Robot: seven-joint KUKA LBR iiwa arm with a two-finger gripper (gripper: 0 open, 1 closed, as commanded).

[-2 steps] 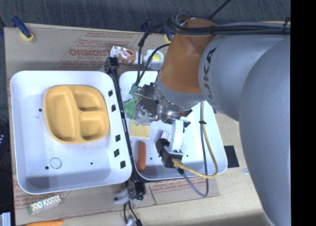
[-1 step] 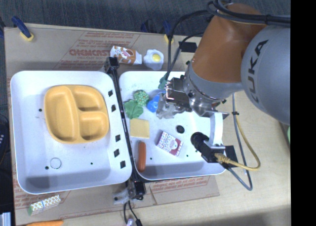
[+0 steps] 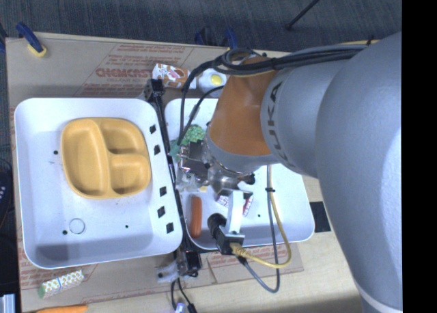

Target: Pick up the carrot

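We saw the carrot (image 3: pixel 196 215) lying lengthwise along the left wall of the right bin (image 3: pixel 300 226), near its front corner, with the end effector (image 3: pixel 217 183) lowered just beside it, presumably to grasp, though we could not tell its state.

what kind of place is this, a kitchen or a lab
Most likely a robot lab, not a kitchen: a grey and orange arm reaches over two white bins on a cardboard-covered bench, with cables trailing and a yellow divided tray in the left bin.
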